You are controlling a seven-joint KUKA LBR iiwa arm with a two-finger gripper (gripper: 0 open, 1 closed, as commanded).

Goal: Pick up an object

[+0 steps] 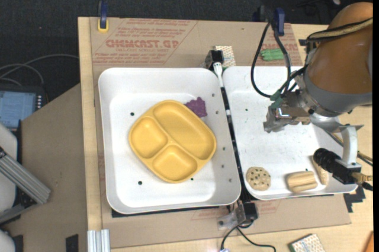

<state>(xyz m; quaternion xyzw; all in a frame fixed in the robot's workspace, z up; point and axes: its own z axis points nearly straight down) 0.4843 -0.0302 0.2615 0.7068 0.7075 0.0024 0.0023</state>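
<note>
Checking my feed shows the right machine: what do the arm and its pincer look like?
The arm is bulky and rounded, its big visible segment orange-brown, with pale grey metal beneath toward the wrist. A black cable loops off it. The pincer is a small dull grey metal assembly with dark parts.

yellow tray (pixel 172 139) in left bin (pixel 112 126); cookie (pixel 258 178) in right bin (pixel 249 96).

Left bin (pixel 112 144): a yellow three-part tray (pixel 172 140), upright, turned at an angle, near the middle. A small purple lump (pixel 196 106) touches its upper right edge. Right bin (pixel 249 96): a round speckled cookie (pixel 258 178) lies flat at the near left corner. A tan bread-like roll (pixel 301 181) lies on its side just right of the cookie, apart from it.
</note>
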